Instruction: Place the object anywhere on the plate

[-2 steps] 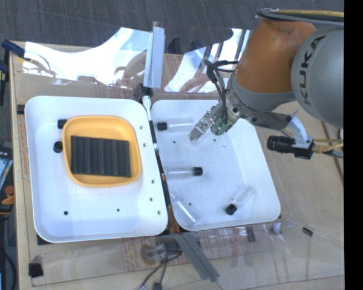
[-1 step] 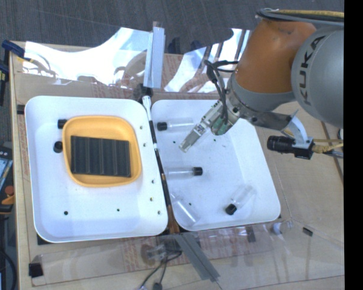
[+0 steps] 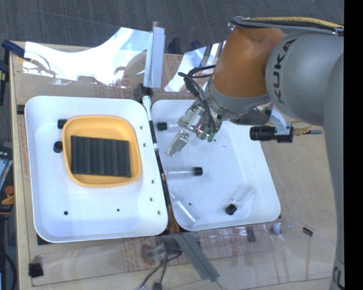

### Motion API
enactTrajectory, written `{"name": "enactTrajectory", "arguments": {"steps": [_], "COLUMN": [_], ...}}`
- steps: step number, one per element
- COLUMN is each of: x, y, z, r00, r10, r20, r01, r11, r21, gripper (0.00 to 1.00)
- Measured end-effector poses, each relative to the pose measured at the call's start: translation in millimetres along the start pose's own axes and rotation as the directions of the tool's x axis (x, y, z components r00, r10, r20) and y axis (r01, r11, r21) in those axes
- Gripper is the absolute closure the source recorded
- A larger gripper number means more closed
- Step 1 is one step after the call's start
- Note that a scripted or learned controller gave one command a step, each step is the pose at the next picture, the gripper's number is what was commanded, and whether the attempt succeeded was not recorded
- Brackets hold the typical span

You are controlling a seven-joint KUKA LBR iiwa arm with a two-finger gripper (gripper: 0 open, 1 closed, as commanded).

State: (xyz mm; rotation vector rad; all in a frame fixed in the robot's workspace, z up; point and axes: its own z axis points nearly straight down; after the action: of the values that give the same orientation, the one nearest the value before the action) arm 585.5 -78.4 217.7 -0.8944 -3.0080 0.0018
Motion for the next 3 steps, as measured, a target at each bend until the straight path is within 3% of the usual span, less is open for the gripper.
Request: {"name": "enactTrajectory", "arguments": {"steps": [1,2,3], "x": [-25,-48,-36], "y": [5,9,31], "z": [26,17,-19], "r00": [0.999,1.0,0.924], "r10": [-0.045,-0.028,-0.383], "r20": [0.004,0.006,0.007], "r01": [0.045,0.028,0.383], "r11": [0.999,1.0,0.924], "r21": [-0.002,-0.002,-0.001], "gripper": [0.0,0.0,0.0]}}
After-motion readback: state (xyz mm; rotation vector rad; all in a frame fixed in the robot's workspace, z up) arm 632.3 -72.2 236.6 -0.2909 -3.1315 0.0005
